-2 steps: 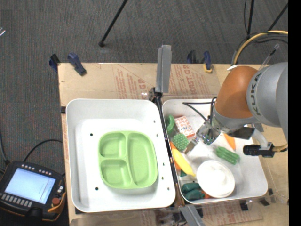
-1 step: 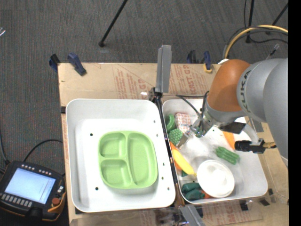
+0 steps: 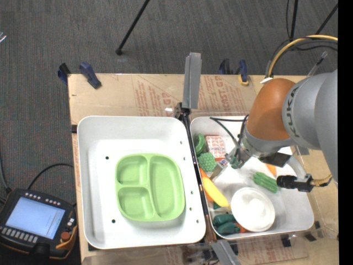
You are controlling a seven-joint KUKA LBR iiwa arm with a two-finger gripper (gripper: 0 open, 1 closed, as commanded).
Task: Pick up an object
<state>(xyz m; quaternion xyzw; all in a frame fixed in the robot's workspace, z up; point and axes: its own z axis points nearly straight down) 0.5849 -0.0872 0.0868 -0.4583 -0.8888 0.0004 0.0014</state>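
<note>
Over the right bin (image 3: 300,217), the gripper (image 3: 230,163) is hanging beside a green ball (image 3: 207,162); finger state is looking unclear

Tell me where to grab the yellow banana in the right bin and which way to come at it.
Judging by its pose, grip the banana across its narrow width near mid-length, coming straight down. It lies flat, running diagonally from upper left to lower right beside the bin's left wall, so the hand's fingers should straddle it crosswise. The white bowl sits close on its right, leaving little room there.
</note>
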